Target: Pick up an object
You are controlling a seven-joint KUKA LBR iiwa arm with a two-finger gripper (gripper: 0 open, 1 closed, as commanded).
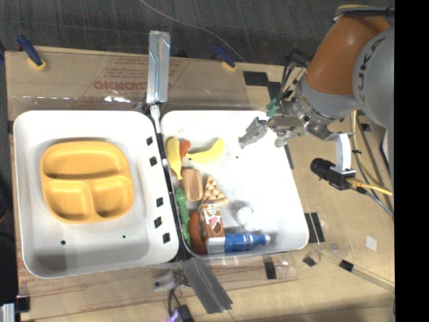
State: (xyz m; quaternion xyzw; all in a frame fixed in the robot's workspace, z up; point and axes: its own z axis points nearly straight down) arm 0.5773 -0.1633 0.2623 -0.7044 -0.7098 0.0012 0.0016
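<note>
**Mia:** Bins first! We see two white bins side by side. The left bin (27, 200) has a yellow tray (86, 180) in it. The tray has three little parts.

**Ben:** And the right bin (268, 173) has all the toys. We see them pushed up against its left wall and down near its front edge.

**Mia:** We can name some. A yellow banana (209, 151) sits near the top of the pile. A pizza slice (213, 190) lies just below it. A small carton (213, 220) is under that, and a bottle with a blue label (240, 241) lies on its side along the front.

**Ben:** Where is the arm?

**Mia:** It comes in from the right, grey with an orange band (338, 49). We see the gripper (253, 133) up over the back right part of the right bin, above bare white floor.

**Ben:** Is it near the banana?

**Mia:** Near, but not touching. It is off to the right of it.

**Ben:** Does it hold a toy?

**Mia:** No. We see nothing in it. We cannot tell if its grip is wide or tight, it is too small and blurry.
</note>
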